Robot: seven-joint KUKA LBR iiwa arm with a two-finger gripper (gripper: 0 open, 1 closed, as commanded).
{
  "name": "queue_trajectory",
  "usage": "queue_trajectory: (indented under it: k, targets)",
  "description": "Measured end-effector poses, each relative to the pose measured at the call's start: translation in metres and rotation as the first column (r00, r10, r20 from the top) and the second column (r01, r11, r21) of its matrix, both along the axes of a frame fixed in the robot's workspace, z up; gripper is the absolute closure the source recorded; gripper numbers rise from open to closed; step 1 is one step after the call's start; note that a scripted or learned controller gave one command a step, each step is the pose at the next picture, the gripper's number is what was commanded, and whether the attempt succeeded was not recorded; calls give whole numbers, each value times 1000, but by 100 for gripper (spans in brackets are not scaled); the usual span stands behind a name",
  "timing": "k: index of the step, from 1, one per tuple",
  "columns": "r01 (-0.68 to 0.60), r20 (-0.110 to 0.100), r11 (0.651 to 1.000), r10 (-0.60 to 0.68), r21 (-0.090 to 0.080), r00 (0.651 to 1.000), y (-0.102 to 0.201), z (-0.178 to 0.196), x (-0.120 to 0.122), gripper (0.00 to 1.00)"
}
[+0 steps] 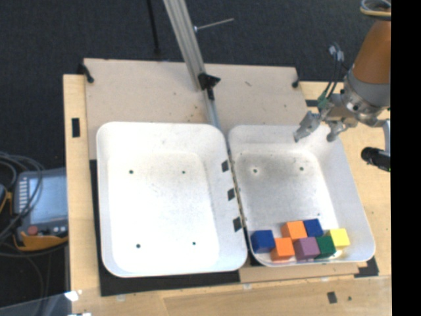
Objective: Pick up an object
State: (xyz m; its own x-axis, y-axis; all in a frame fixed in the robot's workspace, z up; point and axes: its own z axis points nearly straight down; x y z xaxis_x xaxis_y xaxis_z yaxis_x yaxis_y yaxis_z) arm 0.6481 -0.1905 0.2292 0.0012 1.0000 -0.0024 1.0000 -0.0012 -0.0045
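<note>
Several small coloured blocks crowd the near edge of the right bin [342, 176]: a blue block [262, 239], two orange blocks [295, 229] [283, 247], a second blue block [313, 226], a purple block [306, 247], a green block [325, 245] and a yellow block [339, 237]. My gripper [320, 130] hangs over the far right corner of that bin, well away from the blocks. Its two fingers are spread apart with nothing between them.
The left bin [105, 176] lies beside the right one, with a row of black clips along the shared edge. A slanted aluminium post [187, 38] rises behind the bins. A pendant with cables [39, 206] sits at the far left.
</note>
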Motion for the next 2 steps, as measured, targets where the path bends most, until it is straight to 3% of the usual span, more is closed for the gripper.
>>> queue_trajectory:
  k: [2]
  targets:
    - [2,2,1000,-2,-1,1000,1,-105,-2,0]
